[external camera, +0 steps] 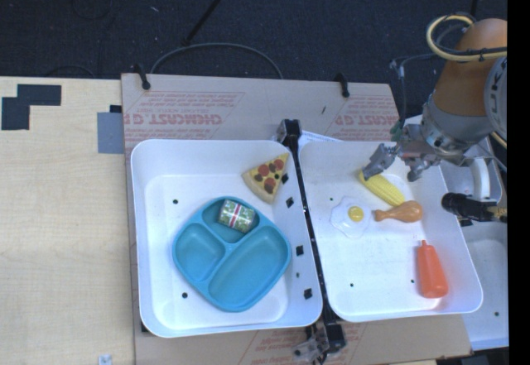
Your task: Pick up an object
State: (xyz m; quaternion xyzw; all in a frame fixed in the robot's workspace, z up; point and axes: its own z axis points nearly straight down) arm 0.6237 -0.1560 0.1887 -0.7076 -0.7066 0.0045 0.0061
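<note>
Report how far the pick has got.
Done: the end effector is down in the right bin, just above the yellow corn. In hand: nothing shows between its fingers. Left: grasp and lift; the corn, drumstick, egg and orange bottle all lie in the bin.

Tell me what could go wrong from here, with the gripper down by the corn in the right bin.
1. The gripper sits at the upper end of the corn, not over its middle, so a close could pinch only the tip and let it slip out.
2. The chicken leg lies right beside the corn, with the fried egg next to it. A push along the corn may knock them.
3. The gripper works near the right bin back wall, so the fingers could catch it.
</note>
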